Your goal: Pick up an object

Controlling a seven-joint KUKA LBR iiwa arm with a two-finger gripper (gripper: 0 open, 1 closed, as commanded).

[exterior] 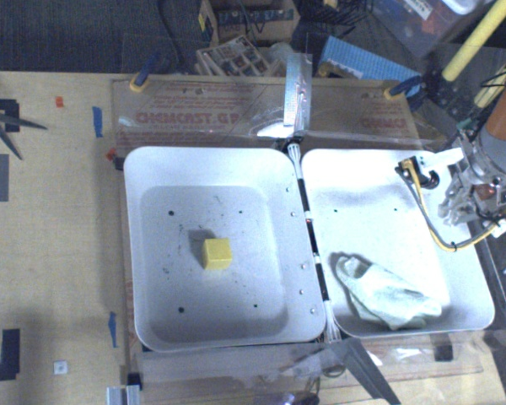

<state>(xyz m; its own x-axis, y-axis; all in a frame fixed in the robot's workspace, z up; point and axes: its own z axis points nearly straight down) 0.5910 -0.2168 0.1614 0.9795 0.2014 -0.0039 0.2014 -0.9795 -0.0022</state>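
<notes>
Overhead slanted view of a pale wooden tabletop point(51, 251) carrying two shallow white plastic bins side by side. Left white bin point(152, 175) holds a small yellow cube point(218, 253), likely foam or plastic, sitting near the middle of the bin's floor. Its top face is bright yellow, its near side a slightly darker yellow, and a soft grey shadow falls just to its upper left. The cube lies flat and touches nothing else. Right white bin point(354, 184) holds a crumpled white cloth or bag point(386, 298) with a faint green tint, lying in the near part of the bin close to the front wall. At the far right edge of this bin hovers the grey robot arm's pincer point(460, 205), with a looping yellow cable point(434, 230) beside it. Whether the pincer is open or closed cannot be told; nothing is seen between its tips. The pincer is well apart from the yellow cube.
</notes>
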